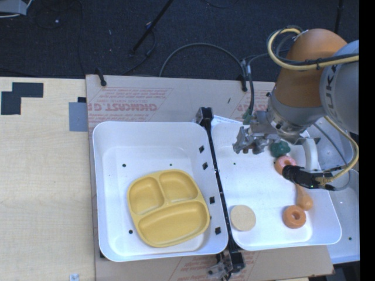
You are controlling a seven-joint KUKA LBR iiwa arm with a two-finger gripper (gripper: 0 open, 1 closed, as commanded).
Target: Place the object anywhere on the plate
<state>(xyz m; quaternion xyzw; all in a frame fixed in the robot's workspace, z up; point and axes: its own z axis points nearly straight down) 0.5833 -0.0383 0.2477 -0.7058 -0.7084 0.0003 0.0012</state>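
A yellow three-compartment plate [169,208] is seen lying bare in the left bin [111,157], nothing yet set on it. The step in hand is judged to be the pick. In the right bin [258,168] a pale round disc [242,218] lies near the divider, an orange ring [294,216] further right, with an orange carrot-like piece [303,199] just above it. The jaws [249,140] are held over the bin's upper part, well apart from these. Whether they are parted or closed cannot be told, and nothing is seen between them. The next move is judged to call for a descent onto one object, then a carry leftward across the divider. On the cardboard behind, mirrored red print reading "CHEMCAST G.P. ACRYLIC" [125,106] can be made out.
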